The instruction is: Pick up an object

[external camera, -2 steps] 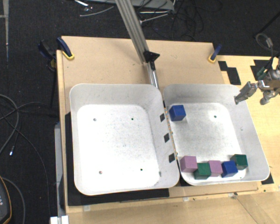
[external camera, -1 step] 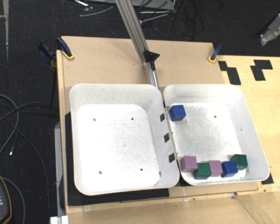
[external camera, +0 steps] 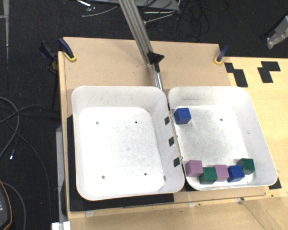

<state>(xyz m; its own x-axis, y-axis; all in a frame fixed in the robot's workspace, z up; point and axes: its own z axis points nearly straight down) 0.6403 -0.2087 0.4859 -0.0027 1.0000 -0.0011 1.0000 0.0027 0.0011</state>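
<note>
Six little blocks sit in the right bin (external camera: 257,113), and none of them is picked up yet, so the whole job is left for you to do. One blue block (external camera: 182,115) sits alone near the top left corner of that bin, close to the wall between the two bins. Five more stand in a row along the bottom edge: a purple block (external camera: 194,167), a green block (external camera: 209,175), a pink block (external camera: 221,172), a second blue block (external camera: 235,173) and a second green block (external camera: 247,165), all touching or just beside each other. The left bin (external camera: 76,104) has no blocks in it. A grey part at the top right, far from the bins, looks like the claw (external camera: 280,31). It holds nothing, and you cannot tell if it is open or closed. The lone blue block looks like the easiest one to grab.
</note>
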